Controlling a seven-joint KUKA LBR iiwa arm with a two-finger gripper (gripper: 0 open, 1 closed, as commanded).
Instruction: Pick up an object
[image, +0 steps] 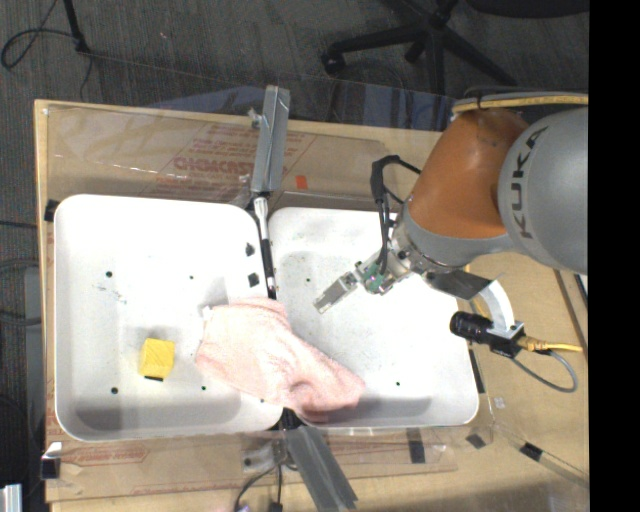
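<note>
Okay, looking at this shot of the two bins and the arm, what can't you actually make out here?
- Gripper: in the camera view it is small and seen at a slant, so its state is unclear.
- Divider between the bins: the pink cloth drapes over its lower part.
- Yellow block: too small to identify.
- Arm's wrist: hidden under the orange band.

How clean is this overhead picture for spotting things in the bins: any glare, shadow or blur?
Camera view: both white bins are brightly lit and nearly washed out, with soft shadow along their near walls; the yellow block and pink cloth stand out clearly; the gripper looks slightly soft.
</note>
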